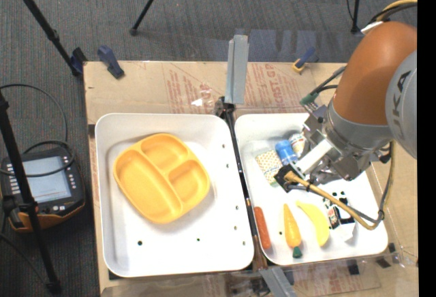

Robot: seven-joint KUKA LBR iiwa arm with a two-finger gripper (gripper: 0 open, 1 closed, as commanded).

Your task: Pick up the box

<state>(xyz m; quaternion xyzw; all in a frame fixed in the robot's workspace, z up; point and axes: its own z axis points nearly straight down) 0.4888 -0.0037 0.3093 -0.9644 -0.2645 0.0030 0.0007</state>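
Box [267,165] first; which bin is it in, and what does it look like?

It lies in the right bin [272,127], in the upper left part of the floor, near the left wall; a small flat-sided thing, pale, with a fine checked pattern on its top face; a blue thing [285,151] lies just beside it on the right, too much covered for me to name its shape.

And the gripper [303,152]?

It hangs low over that same corner, above the blue thing and just right of the box; whether it is released or clenched I cannot tell, and nothing shows as grasped; the box rests on the bin floor.

What else is in the right bin?

A carrot [292,224], orange and tapered, with a green stub at the near end; a banana [315,222] just to its right, yellow, curved and smooth; a red-orange stick [262,227], rounded at both ends like a sausage, along the left wall; a small black-and-white thing [334,216] right of the banana, too small to make out.

The left bin [136,248]?

One thing only: a yellow plate [162,176], glossy like plastic, rounded at the corners, parted into three compartments, lying flat and turned at a slant; both bins are shallow, white and smooth, with small dark holes in the floor; they stand side by side, walls touching, on a brown worktop [157,88] that looks like cardboard.
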